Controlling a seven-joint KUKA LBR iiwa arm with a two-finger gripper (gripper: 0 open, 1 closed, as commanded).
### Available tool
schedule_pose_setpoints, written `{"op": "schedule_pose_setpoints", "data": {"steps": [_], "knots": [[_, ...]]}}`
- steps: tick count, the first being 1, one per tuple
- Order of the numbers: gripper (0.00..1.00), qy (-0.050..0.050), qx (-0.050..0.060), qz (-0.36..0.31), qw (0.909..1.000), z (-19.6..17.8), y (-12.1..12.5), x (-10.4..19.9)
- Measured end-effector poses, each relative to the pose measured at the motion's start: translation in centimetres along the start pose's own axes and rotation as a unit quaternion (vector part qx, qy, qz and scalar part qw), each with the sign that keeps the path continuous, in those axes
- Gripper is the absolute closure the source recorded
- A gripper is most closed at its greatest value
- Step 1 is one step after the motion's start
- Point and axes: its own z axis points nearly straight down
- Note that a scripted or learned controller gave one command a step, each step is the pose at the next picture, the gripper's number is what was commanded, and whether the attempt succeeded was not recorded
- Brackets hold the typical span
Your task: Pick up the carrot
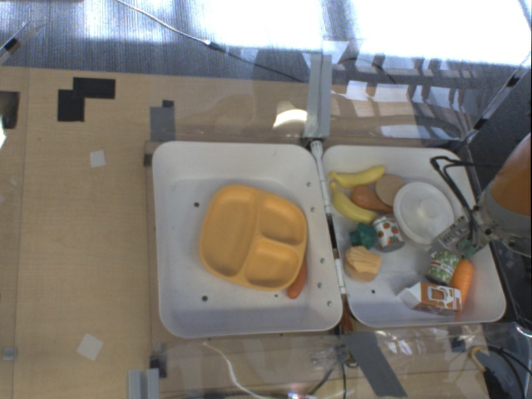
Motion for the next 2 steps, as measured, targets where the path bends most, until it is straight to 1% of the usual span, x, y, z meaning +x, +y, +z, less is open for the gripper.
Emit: {"op": "schedule_pose_setpoints", "data": {"steps": [1, 2], "knots": [[1.0, 0.015, 0.009, -0.102, 0.9947, -1.7, -2.0, 1.4], [1.0, 0.016, 0.011, 0.013, 0.9997, 0.1, 4.8, 1.9]]}}
